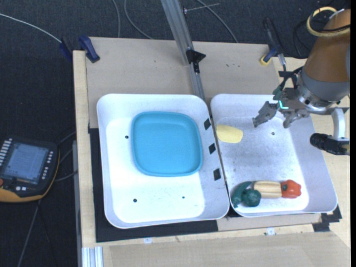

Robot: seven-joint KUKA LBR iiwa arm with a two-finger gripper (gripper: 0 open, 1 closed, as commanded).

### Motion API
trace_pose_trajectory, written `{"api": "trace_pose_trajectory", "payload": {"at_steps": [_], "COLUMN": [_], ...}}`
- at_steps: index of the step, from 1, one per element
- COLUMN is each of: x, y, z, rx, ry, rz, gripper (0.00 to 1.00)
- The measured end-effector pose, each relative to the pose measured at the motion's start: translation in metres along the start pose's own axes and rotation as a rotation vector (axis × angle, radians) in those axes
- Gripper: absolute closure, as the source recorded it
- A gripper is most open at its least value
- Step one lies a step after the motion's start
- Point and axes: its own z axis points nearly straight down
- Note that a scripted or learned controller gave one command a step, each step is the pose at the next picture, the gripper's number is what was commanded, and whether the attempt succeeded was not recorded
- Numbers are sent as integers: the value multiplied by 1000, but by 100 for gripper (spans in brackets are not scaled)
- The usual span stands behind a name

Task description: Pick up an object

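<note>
My gripper (276,117) hangs over the upper part of the right bin (317,166), its two dark fingers spread apart with nothing between them. A yellow lemon-shaped object (228,133) lies at the bin's left wall, to the left of the gripper. Along the bin's near edge lie a green object (246,196), a tan oblong one (267,189) and a red one (291,189), in a row well below the gripper.
The left bin (114,166) holds a blue square plate (166,143). A metal pole (177,21) slants up from between the bins. Blue clamps (89,48) sit at the bench's back corners. A pendant (25,166) lies off the bench to the left.
</note>
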Motion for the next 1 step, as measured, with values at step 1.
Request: {"api": "trace_pose_trajectory", "payload": {"at_steps": [1], "x": [0], "y": [0], "z": [0], "rx": [0], "ry": [0], "rz": [0], "gripper": [0]}}
